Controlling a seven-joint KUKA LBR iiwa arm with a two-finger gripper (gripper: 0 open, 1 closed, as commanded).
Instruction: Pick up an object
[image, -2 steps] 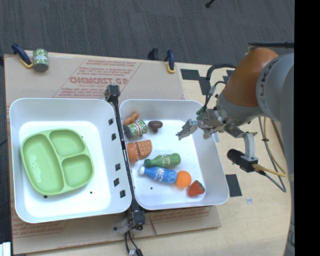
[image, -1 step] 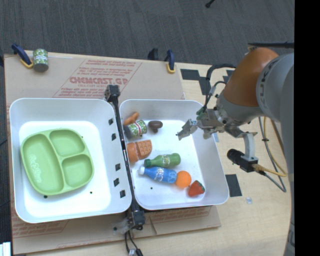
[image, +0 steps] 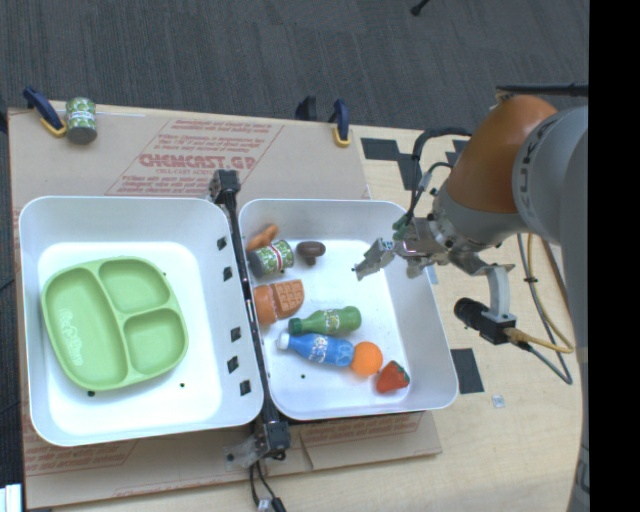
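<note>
The right bin (image: 425, 330) holds several toys. An orange carrot-like piece (image: 263, 238), a green can (image: 272, 257) and a small brown item (image: 312, 250) lie at its far left. An orange waffle block (image: 279, 298) sits by the left wall. A green bottle (image: 327, 321), a blue bottle (image: 318, 348), an orange (image: 367, 357) and a strawberry (image: 393, 377) lie toward the front. My gripper (image: 392, 262) hangs over the bin's far right part, open, with nothing between its fingers, and apart from all the toys.
The left bin (image: 40, 230) holds a green divided plate (image: 115, 322). A black divider with clips (image: 238, 290) runs between the bins. Clamps (image: 341, 122) and a small can (image: 81, 119) sit at the board's far edge. A cable (image: 540, 340) trails on the bench at right.
</note>
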